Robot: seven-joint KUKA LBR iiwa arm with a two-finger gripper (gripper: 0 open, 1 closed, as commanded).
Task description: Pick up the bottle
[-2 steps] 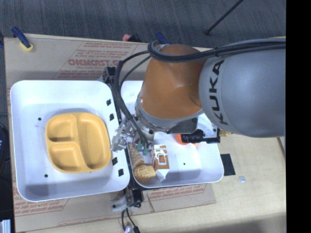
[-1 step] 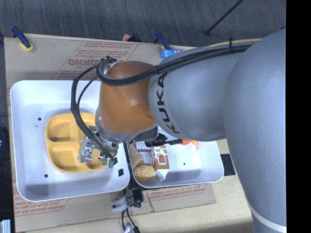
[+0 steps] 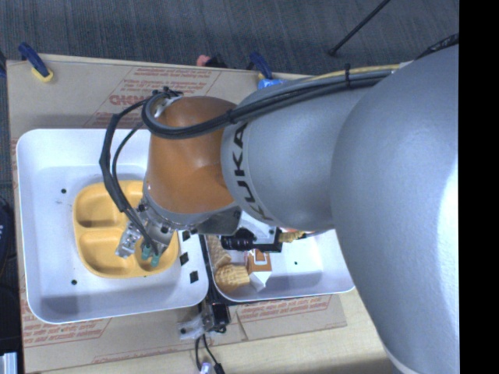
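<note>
Two white bins are seen side by side on the cardboard-covered bench [image 3: 70, 329]. A yellow divided tray [image 3: 97, 236] is held in the left bin [image 3: 39, 209]. The gripper [image 3: 140, 248] is placed over the tray's right edge, with a small teal item [image 3: 148, 257] seen at the fingers; whether it is gripped, or whether the fingers are open or closed, cannot be told. The right bin [image 3: 312, 283], right of the tray, is mostly hidden by the arm [image 3: 327, 154]; tan round items [image 3: 231, 276] and a small orange-and-white box [image 3: 260, 263] are seen in it. The bottle cannot be identified with certainty.
</note>
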